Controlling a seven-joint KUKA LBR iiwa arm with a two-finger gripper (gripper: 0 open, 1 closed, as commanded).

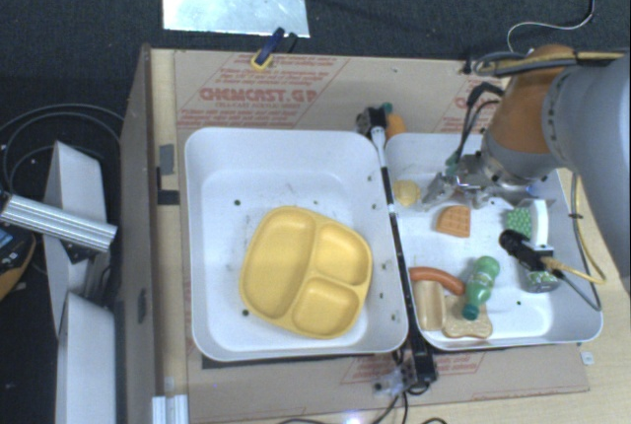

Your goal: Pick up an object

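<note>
My gripper (pixel 452 198) hangs low over the back of the right bin (pixel 567 314), with its fingers spread and nothing between them. Just in front of it lies an orange waffle-like square (pixel 454 221). A small yellow piece (pixel 405 191) sits to its left by the bin wall. Toward the front lie a green bottle (pixel 480 284), a red sausage (pixel 437 278), a tan bread piece (pixel 429 306) and a bone-shaped biscuit (pixel 469 325). A green and white object (pixel 525 218) lies to the right of the gripper.
The left bin (pixel 212 215) holds a yellow divided plate (pixel 307 270). A ridge where the two bins meet (pixel 392 235) runs between them. The grey arm with its orange band (pixel 552 116) reaches in from the right, over the right bin's back corner.
</note>
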